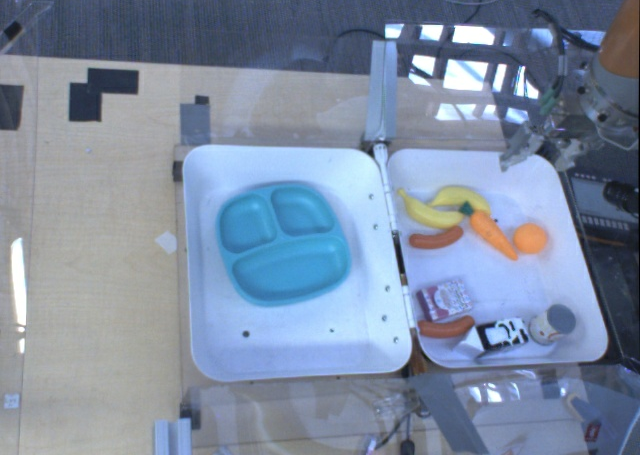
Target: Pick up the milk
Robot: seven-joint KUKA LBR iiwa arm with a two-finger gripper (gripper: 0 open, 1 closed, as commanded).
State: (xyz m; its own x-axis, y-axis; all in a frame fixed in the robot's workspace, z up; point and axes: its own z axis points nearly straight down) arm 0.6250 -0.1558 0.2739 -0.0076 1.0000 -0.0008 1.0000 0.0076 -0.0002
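The gripper (527, 146) hovered at the right bin's (580, 243) far corner; its grip could not be told. The milk (503, 334) lay well below it, untouched.

Arm: visible portion at the far right of the scene is grey, with an orange band (622, 40) above the wrist. Wrist section pale grey, rounded. Hand (527, 146) is slim, metallic grey, built of thin linked parts. Dark cable runs beside the wrist housing. Screws and markings too small to tell.
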